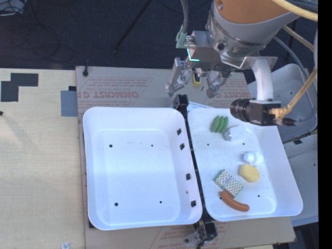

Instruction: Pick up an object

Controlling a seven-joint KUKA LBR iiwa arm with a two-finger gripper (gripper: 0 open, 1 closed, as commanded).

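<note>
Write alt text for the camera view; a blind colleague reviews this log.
The gripper hangs open and holds nothing above the far edge of two white bins. The right bin holds a green piece, a yellow piece, a small white piece, a checkered packet and a sausage.

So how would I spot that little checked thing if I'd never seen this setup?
Look in the right-hand white bin, toward its near end. The checked packet lies there tilted, with the yellow lump to its right and the orange-red sausage just below it. It is the only flat, square piece with a teal-and-white pattern.
</note>
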